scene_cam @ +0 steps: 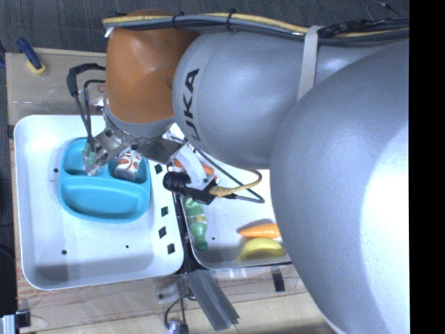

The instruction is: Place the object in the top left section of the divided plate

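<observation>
Reaching in over the left bin [35, 207], the gripper [97, 153] hangs low above the blue divided plate [104, 200], at its upper left compartment. Something pale and greenish seems to sit between its fingertips, though the arm's bulk crowds the view and I cannot tell whether the fingers are clamped on it or already apart. A small orange-and-white item [128, 164] lies in the neighbouring upper right compartment. This looks like the placing step, nearly finished. Next would be a clean release straight down, then a lift clear without dragging the plate.
</observation>
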Controlling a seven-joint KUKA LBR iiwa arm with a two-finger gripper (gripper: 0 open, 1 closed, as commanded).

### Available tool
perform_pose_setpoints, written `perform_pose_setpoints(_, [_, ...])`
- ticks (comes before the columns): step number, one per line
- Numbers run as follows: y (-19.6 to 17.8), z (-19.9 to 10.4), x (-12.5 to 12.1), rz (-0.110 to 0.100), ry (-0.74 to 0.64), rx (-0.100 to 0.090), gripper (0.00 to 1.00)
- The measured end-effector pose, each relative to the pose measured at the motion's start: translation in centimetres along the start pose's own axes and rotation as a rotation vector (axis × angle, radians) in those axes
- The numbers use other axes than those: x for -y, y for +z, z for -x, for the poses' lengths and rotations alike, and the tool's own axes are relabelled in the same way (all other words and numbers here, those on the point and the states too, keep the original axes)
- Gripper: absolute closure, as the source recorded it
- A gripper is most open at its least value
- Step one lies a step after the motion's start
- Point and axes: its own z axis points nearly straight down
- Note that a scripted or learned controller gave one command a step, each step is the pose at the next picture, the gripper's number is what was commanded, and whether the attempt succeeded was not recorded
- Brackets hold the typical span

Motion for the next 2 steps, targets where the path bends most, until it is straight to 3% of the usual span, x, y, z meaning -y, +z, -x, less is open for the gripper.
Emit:
perform_pose_setpoints(1, [0.9,-0.1,6.7,-0.002,0.022,-0.001,1.0])
perform_pose_setpoints(2, [0.9,-2.0,1.6,-0.002,-0.016,-0.001,1.0])
